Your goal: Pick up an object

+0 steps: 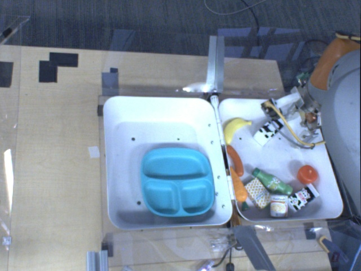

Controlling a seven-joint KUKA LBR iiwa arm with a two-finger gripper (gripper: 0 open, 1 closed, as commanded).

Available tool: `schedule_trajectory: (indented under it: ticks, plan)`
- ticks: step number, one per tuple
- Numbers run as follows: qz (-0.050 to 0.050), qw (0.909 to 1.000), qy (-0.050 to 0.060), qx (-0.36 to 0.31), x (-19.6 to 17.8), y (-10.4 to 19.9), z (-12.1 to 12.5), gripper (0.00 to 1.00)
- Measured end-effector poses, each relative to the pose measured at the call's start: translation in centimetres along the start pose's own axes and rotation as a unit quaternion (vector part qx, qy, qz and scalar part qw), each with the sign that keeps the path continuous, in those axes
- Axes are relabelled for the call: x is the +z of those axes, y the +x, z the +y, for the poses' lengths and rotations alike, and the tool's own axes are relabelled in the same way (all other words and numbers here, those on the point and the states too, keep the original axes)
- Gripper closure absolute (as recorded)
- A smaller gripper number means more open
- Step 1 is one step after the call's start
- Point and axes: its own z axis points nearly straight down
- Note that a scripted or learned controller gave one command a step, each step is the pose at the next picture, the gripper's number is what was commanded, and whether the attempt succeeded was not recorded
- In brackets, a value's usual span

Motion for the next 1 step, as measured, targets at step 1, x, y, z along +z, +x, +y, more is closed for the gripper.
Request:
schedule_trajectory:
  ticks: [1]
  plan:
    - [0.003, 1.0000, -0.001, 0.003, -2.56, -7.51, -1.48, 0.00]
